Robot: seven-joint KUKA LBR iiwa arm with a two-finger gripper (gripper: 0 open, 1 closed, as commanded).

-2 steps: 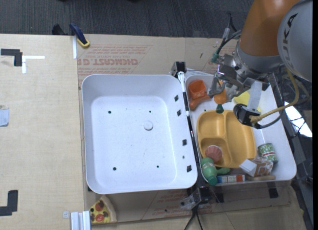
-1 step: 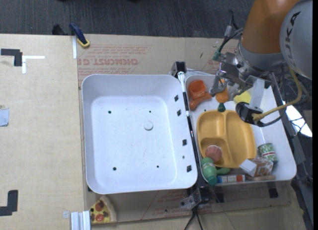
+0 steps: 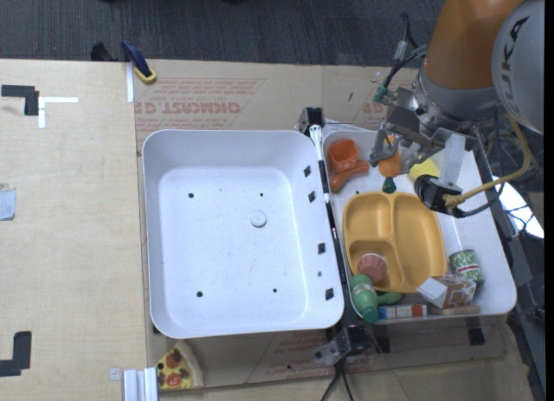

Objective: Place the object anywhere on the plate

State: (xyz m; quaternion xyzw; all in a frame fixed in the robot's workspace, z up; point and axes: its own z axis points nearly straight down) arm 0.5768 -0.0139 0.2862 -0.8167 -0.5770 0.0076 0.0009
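The bench is being taken up mostly by two shallow white plastic bins. The left bin (image 3: 173, 243) is being shown with bare floor and a small pale disc (image 3: 258, 220) near its middle. The right bin (image 3: 495, 291) is being crowded by the grey arm with the orange band (image 3: 472, 27), which is reaching in from the right over its far end. A yellow divided plastic plate (image 3: 415, 230) is being seen in the middle of that bin, with a round pinkish piece (image 3: 372, 265) lying in its near-left section. An orange plastic cup (image 3: 344, 157) is lying beside an orange strip in the far-left corner. A green bottle-shaped toy (image 3: 363, 297) is resting against the plate's near edge, beside a small carton (image 3: 446, 291) and a green-and-white can (image 3: 465, 264). The gripper (image 3: 400, 150) is being held just beyond the plate's far rim; a small orange object (image 3: 389, 166) is showing just below it, but whether it is being gripped, or how the gripper is set, cannot be told.
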